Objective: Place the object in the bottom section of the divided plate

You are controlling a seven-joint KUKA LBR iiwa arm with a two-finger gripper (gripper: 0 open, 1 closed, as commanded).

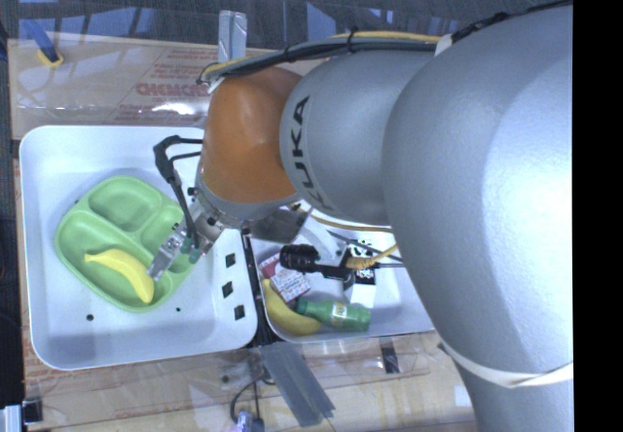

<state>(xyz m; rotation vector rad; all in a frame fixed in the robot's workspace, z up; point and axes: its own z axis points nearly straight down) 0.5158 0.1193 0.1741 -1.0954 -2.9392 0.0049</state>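
Note:
A green divided plate (97, 226) lies in the left bin (58, 342). A yellow banana (122, 273) rests in the plate's bottom section, near its lower right rim. My gripper (173, 253) hangs over the plate's right edge, just right of the banana's end. Its fingers stand slightly apart with nothing between them. The grey arm with its orange band (243, 143) reaches in from the right and hides much of the right bin.
The right bin (409, 323) holds a second banana (282, 315), a green bottle (336, 313), a black-handled tool (311, 260) and small packets. A black cable (170, 162) loops above the gripper. Bare white bin floor surrounds the plate.

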